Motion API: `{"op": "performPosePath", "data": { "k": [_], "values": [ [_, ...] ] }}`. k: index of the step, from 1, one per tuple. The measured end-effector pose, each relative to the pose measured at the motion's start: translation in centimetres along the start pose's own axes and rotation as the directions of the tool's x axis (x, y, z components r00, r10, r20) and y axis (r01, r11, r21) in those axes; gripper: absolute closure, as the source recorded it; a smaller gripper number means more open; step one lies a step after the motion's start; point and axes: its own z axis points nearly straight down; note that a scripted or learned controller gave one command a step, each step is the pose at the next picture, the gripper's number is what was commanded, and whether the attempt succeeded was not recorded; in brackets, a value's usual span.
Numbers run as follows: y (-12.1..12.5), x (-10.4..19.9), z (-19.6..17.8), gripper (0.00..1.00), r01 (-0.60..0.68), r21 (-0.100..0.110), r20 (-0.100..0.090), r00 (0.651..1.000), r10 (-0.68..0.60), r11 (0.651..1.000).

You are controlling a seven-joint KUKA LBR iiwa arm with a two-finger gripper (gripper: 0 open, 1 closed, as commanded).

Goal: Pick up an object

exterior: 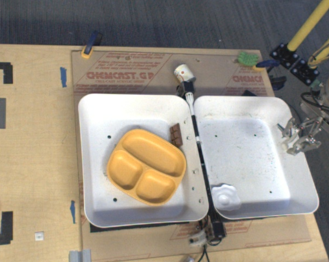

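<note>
A yellow divided plate (147, 166) lies tilted in the left bin (99, 113). A small brown block (175, 135) rests beside the plate's upper right edge, near the wall between the bins. A small white rounded object (225, 195) sits in the near left corner of the right bin (262, 119). My gripper (299, 135), a metallic shape, hovers at the right rim of the right bin, well away from all three objects. It holds nothing that I can see.
The bins stand side by side on a cardboard sheet (126, 70) on the wooden bench. A white-tipped fixture (183, 75) stands behind the gap between the bins. A yellow pole with a black clamp (298, 48) is at the far right.
</note>
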Motion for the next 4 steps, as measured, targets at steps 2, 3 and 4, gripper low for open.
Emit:
{"op": "performPosePath", "data": {
  "k": [2,3,4],
  "values": [
    [-3.9,-5.1,-1.7,1.0,0.509,-0.001,0.001,0.861,-0.509,0.861],
    [-6.3,-8.3,0.7,1.0,0.678,0.0,0.002,0.735,-0.678,0.735],
    [-6.3,-8.3,1.2,1.0,0.831,-0.001,0.002,0.556,-0.831,0.556]
  ]
}}
